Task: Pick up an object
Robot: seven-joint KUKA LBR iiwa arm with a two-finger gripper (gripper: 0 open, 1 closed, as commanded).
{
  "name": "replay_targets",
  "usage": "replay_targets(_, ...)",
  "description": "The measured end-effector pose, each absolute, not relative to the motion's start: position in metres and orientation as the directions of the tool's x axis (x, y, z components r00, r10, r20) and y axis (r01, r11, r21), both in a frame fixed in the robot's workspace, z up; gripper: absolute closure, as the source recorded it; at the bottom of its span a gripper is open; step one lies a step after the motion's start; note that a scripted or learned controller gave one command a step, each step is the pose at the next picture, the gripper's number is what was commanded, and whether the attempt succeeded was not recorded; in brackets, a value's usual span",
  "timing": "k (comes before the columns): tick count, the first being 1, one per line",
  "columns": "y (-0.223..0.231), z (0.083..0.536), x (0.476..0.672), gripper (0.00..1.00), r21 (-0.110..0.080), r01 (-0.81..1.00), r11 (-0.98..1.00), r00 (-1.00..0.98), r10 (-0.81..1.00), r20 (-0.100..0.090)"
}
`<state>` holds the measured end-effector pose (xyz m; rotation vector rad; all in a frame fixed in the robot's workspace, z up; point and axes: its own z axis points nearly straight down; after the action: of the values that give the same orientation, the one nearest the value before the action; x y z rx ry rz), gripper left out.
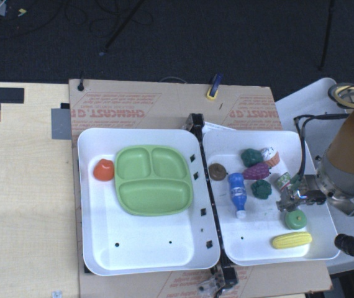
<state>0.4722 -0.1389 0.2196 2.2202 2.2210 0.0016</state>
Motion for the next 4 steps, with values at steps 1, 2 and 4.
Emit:
replay_targets(1,-0.140,0.228,0.472,1.00,-0.001,1.000,0.001,0.000,1.000,0.001)
replay_targets(2,-0.090,0.231,0.488,1.00,-0.003,1.000,0.005,-0.005,1.000,0.002)
replay_targets(4,0.003,0.233,0.548,1.00,-0.002,1.000,0.004,-0.004,1.000,0.001)
